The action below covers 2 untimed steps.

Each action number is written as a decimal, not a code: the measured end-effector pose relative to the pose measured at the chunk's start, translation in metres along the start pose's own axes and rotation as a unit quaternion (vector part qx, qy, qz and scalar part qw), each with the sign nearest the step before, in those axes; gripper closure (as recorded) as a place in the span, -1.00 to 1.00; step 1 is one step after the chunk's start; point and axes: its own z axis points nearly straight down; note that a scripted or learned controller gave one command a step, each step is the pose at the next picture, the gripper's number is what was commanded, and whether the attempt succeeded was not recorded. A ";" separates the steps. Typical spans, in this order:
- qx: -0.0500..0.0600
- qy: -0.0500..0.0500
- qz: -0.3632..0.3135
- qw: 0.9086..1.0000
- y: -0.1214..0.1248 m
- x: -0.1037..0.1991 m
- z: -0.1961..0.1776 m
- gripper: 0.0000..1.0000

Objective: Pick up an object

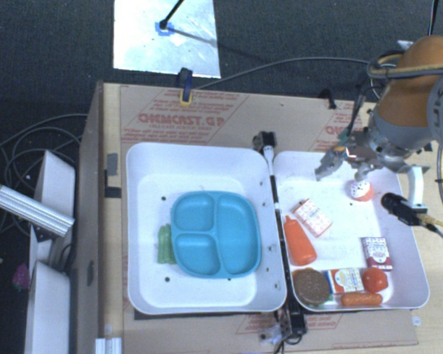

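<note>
Camera view: the claw (345,164) is seen hovering over the far part of the right bin (419,285) with its two fingers spread apart and nothing between them; the nearest candidate, a small white-and-red egg-shaped object (360,190), lies just below and slightly right of the claw, apart from it, with a red-white carton (312,217) a little further below-left. For a clean pick, the claw should be centred over the egg-shaped object and lowered with a finger on either side before being closed, since a rounded thing is likely to squirt out if caught off-centre. The orange bottle (300,241), burger patty (312,285) and tomato (375,280), well below the claw, are best left alone, as is the blue plate (214,233) in the left bin.
</note>
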 end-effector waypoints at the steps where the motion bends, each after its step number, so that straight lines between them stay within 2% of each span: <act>1: 0.002 0.000 -0.001 1.000 0.036 -0.002 0.082 -1.00; 2: 0.000 0.000 -0.001 1.000 0.038 0.002 0.098 -1.00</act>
